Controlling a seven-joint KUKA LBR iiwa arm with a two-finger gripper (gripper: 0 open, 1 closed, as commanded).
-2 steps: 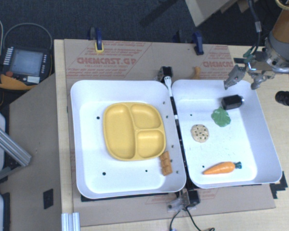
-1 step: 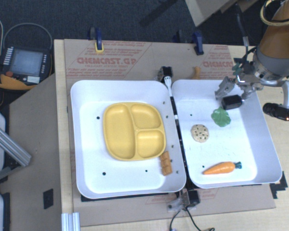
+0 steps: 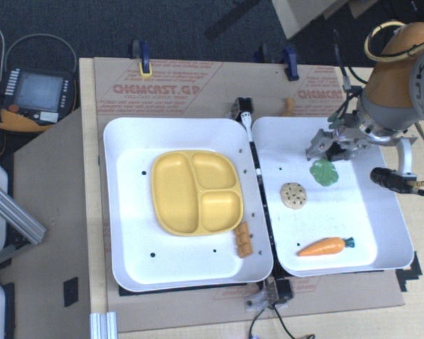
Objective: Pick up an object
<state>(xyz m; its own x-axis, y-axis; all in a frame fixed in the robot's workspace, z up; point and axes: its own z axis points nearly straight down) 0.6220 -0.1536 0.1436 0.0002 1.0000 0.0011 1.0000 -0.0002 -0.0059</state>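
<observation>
So far nothing is lifted, as far as you can see. Your claw (image 3: 330, 149) hangs low over the upper part of the right bin (image 3: 381, 249), just above a green leafy toy (image 3: 325, 173) that looks like broccoli or lettuce. The green piece sits on the bin floor, right beside or under the claw's tips; whether they touch is hard to say from this angle. You cannot tell if the claw is spread or pressed together, since the metal parts blur into each other.

Other candidates lie in the same bin: a cookie (image 3: 293, 195) near the middle and a carrot (image 3: 326, 246) toward the near edge. The left bin (image 3: 124, 210) carries a yellow divided plate (image 3: 196, 191) and a small brown snack (image 3: 244, 240) next to it.

Judging by this, the approach looks done; gripping and lifting are yet to come.
</observation>
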